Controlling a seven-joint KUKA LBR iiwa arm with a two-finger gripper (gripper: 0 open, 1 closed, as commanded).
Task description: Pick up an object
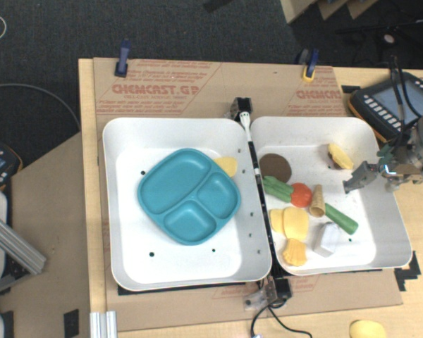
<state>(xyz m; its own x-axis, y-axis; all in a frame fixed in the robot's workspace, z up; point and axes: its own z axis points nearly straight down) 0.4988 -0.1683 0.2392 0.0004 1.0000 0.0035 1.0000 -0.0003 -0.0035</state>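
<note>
One pincer (359, 179) at right bin's (388, 255) edge, grip state unclear; yellow piece (340, 156) just up-left.

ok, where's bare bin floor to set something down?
Left bin: free along its front wall and left of the blue tray. Right bin: bare back strip behind the brown disc. Crowded: toy food around the carrot.

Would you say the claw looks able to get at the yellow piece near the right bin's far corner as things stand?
Probably yes. The claw sits just right of the yellow piece, above the right bin, with bare white floor between them and nothing lying on the piece.
</note>
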